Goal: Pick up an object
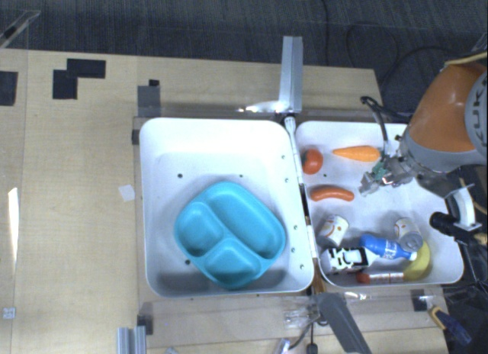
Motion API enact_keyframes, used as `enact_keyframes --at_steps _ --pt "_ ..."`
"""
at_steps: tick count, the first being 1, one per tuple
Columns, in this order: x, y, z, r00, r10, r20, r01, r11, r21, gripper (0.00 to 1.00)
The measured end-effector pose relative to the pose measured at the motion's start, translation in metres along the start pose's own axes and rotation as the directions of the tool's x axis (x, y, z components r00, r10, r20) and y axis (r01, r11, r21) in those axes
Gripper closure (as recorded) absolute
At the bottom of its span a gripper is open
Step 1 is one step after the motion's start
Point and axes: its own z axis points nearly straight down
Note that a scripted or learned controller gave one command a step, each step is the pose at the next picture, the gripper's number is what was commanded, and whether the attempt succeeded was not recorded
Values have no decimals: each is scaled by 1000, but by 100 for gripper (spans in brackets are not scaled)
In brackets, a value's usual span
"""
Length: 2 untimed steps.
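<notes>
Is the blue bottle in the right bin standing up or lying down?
Lying down: the blue bottle rests on its side along the bin floor, beside the banana.

Arm (pixel 450 127): grey casing, broad orange band above wrist. Black cable loops off the wrist. Gripper (pixel 375 180) small, metallic grey (finger detail too blurred to resolve).

The pincer (pixel 379 177) hangs over the right bin (pixel 457 272), between carrot (pixel 357 153) and sausage (pixel 331 193).
</notes>
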Motion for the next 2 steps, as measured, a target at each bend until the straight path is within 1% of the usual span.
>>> enact_keyframes --at_steps 1,2 --pt "-8 -11 -77 933 -361 -2 361 933 3 100" --pt "-41 -32 -143 801 -599 0 599 801 2 100"
